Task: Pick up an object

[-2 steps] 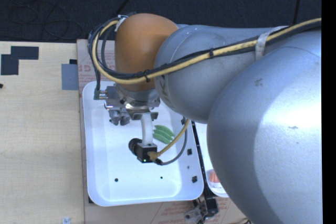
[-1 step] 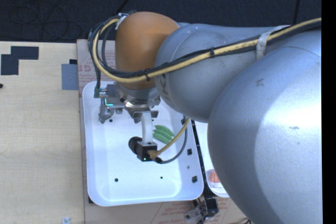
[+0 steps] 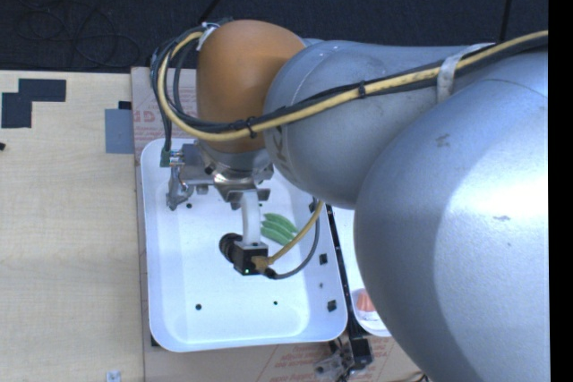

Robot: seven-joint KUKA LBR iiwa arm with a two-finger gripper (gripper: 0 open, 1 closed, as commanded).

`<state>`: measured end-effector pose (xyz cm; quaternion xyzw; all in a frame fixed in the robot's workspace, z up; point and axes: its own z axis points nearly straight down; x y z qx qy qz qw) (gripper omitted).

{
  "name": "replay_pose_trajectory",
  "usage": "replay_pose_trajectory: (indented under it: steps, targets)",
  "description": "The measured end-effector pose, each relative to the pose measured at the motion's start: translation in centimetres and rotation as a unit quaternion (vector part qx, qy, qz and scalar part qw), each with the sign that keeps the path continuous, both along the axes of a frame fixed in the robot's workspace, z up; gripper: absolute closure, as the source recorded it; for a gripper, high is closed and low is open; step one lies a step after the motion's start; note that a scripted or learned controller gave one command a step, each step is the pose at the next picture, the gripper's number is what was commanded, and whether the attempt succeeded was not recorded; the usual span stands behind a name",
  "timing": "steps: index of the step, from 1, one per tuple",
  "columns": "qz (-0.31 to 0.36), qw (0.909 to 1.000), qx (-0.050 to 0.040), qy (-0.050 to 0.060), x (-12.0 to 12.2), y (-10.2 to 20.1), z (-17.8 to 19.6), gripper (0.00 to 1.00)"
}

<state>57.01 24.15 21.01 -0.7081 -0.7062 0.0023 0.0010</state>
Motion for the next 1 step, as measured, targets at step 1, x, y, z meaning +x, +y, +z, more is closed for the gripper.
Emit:
replay_pose_trajectory:
  steps: [1]
  targets:
    - [0.000, 1.0000, 0.0000, 0.000, 0.00, 0.00, 0.00, 0.00]
